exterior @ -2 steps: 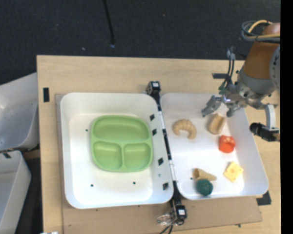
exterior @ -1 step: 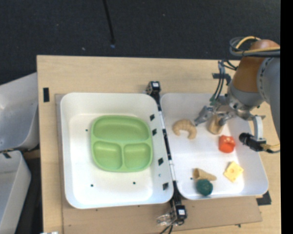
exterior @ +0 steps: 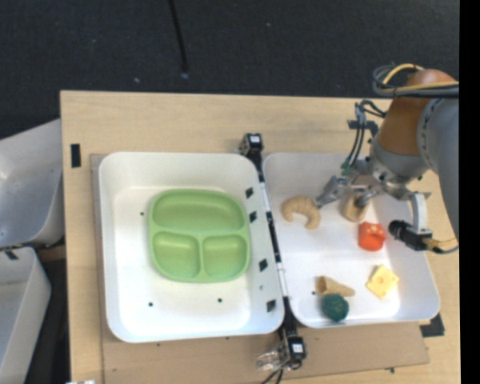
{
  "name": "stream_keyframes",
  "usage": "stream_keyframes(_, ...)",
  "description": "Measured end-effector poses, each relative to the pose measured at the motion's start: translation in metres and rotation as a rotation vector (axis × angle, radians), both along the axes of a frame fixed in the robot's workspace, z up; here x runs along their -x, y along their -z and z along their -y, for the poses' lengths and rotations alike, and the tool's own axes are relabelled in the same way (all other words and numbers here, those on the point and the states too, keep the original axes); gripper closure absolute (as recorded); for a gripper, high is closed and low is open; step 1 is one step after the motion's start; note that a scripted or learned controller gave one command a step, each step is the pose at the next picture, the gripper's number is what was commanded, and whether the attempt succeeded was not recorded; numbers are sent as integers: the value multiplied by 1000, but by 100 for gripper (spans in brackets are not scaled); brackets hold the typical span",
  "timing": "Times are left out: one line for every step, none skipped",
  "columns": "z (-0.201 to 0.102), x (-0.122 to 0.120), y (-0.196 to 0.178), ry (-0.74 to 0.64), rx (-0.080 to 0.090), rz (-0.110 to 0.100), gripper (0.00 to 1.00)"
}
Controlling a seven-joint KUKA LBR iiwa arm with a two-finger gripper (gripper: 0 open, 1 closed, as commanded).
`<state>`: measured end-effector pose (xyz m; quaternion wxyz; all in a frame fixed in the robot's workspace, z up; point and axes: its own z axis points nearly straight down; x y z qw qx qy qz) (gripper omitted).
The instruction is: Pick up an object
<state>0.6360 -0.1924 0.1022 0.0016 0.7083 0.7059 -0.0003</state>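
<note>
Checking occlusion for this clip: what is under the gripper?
Under the gripper a tan piece lies on the right bin floor. Its upper part is covered by the fingers, so contact is unclear.

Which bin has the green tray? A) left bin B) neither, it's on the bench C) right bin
A: the green tray lies flat in the left bin, while the right bin holds the small items.

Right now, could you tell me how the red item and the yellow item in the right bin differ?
The red item looks rounded; the yellow item looks flat and angular. The red one lies nearer the gripper; the yellow one sits closer to the bin's near edge. Both are small and lie untouched.
</note>
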Motion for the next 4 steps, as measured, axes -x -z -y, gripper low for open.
stream_keyframes(1,-2,-14,0,3,7,100)
stream_keyframes(2,-1,-58,-1,-2,4,100)
stream_keyframes(5,-3,-101,-4,-1,3,100)
stream_keyframes(10,-5,-166,-5,0,6,100)
